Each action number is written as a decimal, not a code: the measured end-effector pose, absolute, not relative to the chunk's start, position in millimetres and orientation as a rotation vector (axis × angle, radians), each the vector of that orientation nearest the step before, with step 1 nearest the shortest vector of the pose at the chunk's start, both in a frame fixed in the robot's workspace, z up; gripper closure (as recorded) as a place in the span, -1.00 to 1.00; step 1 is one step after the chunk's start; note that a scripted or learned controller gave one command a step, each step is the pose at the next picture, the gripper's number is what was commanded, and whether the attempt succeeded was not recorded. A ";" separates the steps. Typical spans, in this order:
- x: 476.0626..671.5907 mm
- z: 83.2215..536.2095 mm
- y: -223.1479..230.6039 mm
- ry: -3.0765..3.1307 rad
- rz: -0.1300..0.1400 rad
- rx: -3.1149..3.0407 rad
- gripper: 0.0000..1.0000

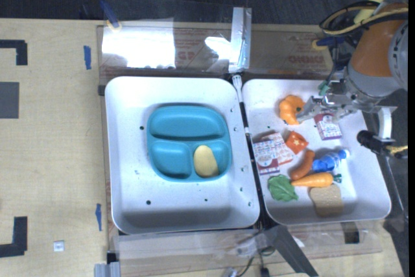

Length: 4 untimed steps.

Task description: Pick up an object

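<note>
Hovering beside the orange rounded plastic toy [291, 108], the gripper [329, 100] grips nothing visible; open or closed, cannot tell. Pickup remains undone.

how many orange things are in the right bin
4. An orange piece at the upper left beside the claw, a small orange-red piece mid-bin, an orange-brown sausage shape below it, and a carrot lowest. Others may be hidden.
</note>
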State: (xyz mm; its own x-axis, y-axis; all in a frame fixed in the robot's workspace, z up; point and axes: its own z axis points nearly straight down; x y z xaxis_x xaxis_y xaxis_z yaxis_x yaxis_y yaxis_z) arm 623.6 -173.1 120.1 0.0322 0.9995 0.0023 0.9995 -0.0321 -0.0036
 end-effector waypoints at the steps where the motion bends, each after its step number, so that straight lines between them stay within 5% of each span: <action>1: 651.9 104.5 -183.8 -2.233 -0.002 -2.181 -1.00; 3: 664.3 105.9 -166.5 -2.400 0.036 -2.029 -1.00; 4: 663.6 105.4 -147.1 -2.377 -0.022 -2.100 -1.00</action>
